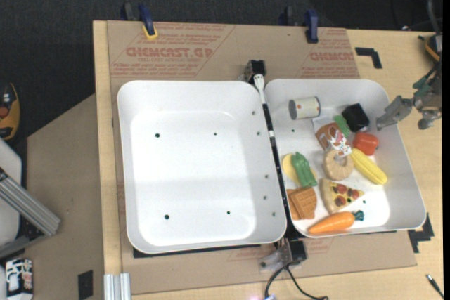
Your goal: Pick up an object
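- Toy food fills the right bin [399,151], crowded toward its middle and near edge; none of it is lifted.
- An orange carrot [332,223] lies at the near rim, a pizza slice [342,194] just above it, and a waffle-like brown square [304,202] to their left.
- A green pepper [302,168] lies against a yellow piece, with a round biscuit [339,166] and a yellow corn cob [369,167] to their right.
- A red tomato [365,143], a black block [355,116] and a white cylinder [305,107] sit toward the far side.
- The claw [402,111] hangs at the bin's far right rim, near the black block; whether it is clenched or released I cannot tell, and I see nothing in it.
- The left bin [193,165] adjoins on the cardboard-covered tabletop [232,46].
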You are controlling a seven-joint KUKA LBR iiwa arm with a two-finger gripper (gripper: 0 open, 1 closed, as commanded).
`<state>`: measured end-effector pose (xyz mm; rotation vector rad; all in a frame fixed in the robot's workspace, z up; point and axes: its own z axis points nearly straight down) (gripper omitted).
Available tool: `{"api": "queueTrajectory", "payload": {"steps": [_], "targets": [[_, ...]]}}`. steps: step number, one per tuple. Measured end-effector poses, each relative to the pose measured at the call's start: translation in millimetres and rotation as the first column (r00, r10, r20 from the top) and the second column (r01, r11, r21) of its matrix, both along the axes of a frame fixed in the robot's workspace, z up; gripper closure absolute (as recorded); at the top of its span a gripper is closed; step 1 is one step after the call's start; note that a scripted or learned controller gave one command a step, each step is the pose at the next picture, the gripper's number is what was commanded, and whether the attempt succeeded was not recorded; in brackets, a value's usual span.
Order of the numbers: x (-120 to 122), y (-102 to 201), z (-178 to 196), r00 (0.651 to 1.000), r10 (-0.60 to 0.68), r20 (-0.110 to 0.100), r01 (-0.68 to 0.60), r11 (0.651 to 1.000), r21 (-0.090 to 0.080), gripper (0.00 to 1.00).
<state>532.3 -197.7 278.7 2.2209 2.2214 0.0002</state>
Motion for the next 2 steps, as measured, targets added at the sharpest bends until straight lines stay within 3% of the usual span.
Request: {"api": "queueTrajectory", "payload": {"steps": [1,2], "targets": [[0.6,-0.2,10.9,1.0,0.001,0.003,-0.001,1.0,-0.002,1.0],[-53.4,5.7,25.0,1.0,-0.002,-0.002,0.002,1.0,0.001,1.0]]}}
